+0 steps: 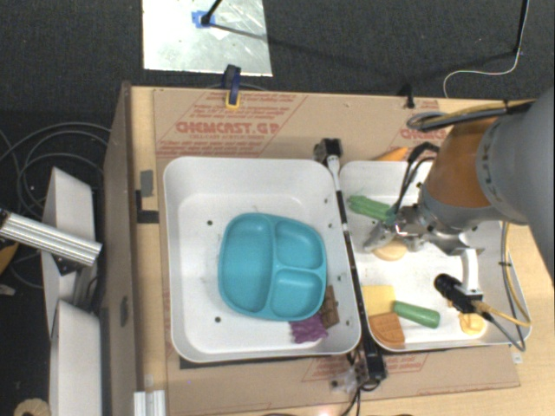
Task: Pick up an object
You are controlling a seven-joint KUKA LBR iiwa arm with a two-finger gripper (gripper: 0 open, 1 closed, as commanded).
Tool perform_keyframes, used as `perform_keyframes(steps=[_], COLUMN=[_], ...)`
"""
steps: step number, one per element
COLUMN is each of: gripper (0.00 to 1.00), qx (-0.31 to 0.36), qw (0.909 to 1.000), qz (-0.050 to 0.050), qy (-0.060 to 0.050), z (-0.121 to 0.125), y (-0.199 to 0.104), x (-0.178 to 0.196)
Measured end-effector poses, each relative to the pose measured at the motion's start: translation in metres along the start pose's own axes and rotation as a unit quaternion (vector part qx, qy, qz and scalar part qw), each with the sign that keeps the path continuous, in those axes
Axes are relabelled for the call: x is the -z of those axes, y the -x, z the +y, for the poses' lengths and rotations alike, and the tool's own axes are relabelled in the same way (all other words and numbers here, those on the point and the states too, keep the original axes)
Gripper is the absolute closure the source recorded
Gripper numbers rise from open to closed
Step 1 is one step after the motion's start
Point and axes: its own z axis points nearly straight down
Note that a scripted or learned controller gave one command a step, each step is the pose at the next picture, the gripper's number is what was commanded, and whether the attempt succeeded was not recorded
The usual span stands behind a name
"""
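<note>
Claw (392, 232) of the grey arm is low inside the right shallow white bin (494, 341), near that bin's left wall, and I cannot tell how far it is open or whether anything is caught in it, because the metal parts there blur together. Directly under it lies a small pale beige rounded piece (390, 251), touching or almost touching the claw, so I judge this as the likely target; it seems to rest on the bin floor, so the pick is, in my judgement, not yet done and the closing and lifting remain. Just behind the claw, toward the far wall, lies a green cylinder-shaped toy (371, 206). Nearer the front wall are a pale yellow square block (377, 297), an orange wedge-shaped piece (388, 329), a second green cylinder (416, 314) and a small yellow rounded piece (473, 323); a black cable part of the arm (455, 291) hangs over this area. Beyond the wall to the left, the other white bin (195, 189) holds a turquoise divided plastic plate (273, 265), with a purple soft piece (305, 329) and a brown piece (330, 310) at its edge. Closeness of the left wall and the green cylinder may disturb the grasp.
</note>
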Motion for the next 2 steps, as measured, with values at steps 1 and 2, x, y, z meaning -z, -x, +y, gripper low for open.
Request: perform_keyframes(steps=[1, 2], gripper=[1.00, 1.00], qx=[0.001, 0.006], qw=[1.0000, 1.0000], qz=[0.000, 0.001], qy=[0.003, 0.007], z=[0.003, 0.021], y=[0.000, -0.069], x=[0.012, 0.107])
